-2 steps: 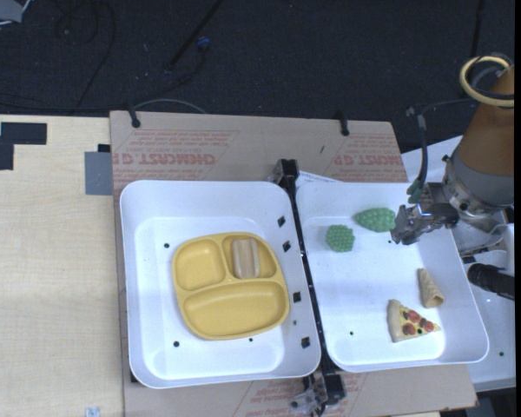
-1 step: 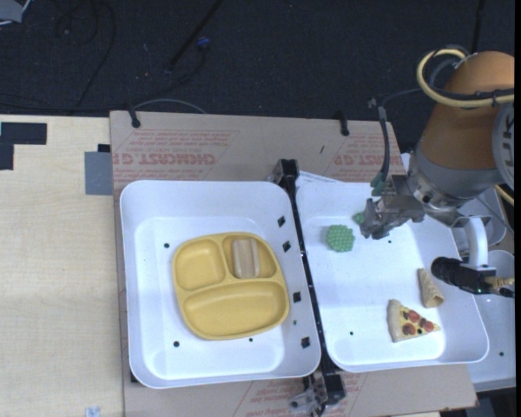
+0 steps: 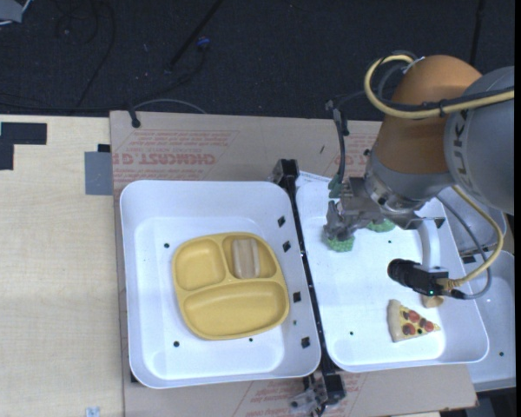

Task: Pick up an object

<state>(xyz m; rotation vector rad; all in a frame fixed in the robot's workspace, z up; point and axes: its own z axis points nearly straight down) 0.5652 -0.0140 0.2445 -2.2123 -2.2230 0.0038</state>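
I have the grey two-finger gripper [image 3: 339,230] down on a small green lumpy object [image 3: 339,242] in the right white bin [image 3: 469,354]; I judge this the grasp step. Next I'd want a firm pinch, then a straight lift.

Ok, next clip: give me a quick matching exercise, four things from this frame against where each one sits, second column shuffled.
Things:
1. yellow divided plate
2. pizza slice toy
3. green object
4. pale bread-like piece

Places:
A. right bin, near its front right corner
B. upper right compartment of the plate
C. middle of the left bin
D. right bin, under the gripper, toward the back

Pairs: 1-C, 2-A, 3-D, 4-B
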